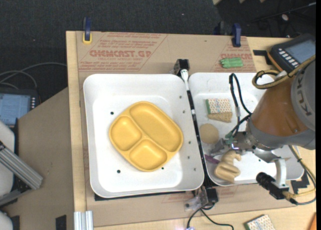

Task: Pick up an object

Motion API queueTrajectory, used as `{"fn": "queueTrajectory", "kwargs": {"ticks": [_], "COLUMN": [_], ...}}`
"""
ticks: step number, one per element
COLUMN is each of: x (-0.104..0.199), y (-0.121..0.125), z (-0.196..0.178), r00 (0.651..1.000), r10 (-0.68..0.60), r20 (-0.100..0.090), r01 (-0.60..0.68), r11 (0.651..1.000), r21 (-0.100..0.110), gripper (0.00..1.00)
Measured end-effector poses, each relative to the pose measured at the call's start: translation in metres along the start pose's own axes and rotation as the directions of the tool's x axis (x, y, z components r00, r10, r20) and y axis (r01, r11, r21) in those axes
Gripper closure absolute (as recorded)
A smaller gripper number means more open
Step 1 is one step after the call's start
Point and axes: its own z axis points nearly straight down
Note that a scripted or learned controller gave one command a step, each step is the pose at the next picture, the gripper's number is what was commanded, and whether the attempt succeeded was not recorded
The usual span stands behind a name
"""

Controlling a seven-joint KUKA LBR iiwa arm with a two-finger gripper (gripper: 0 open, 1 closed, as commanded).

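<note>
Dark carpet around a brown bench with 2 white bins; fingers' state unclear.

A tan bread-like object lies at the right bin's near-left corner.

The grey arm with its orange band covers the right part of the right shallow white bin and runs off the picture's right edge. The two-finger gripper is a blurred tangle of metal, too unclear to read. Under it, the pale tan lumpy object has no shape that can be named. Red print on the brown bench board is partly illegible.
</note>
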Motion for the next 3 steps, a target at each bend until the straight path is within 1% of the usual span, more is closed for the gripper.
{"fn": "queueTrajectory", "kwargs": {"ticks": [1,2,3], "x": [-0.012,-0.02,-0.071], "y": [0.088,0.194,0.12], "z": [-0.002,-0.003,-0.001], "r00": [1.0,1.0,1.0], "r10": [0.0,-0.001,0.009], "r20": [0.006,0.006,0.005], "r01": [0.0,0.001,-0.009], "r11": [1.0,1.0,1.0], "r21": [-0.012,-0.016,0.0], "gripper": [0.0,0.0,0.0]}}
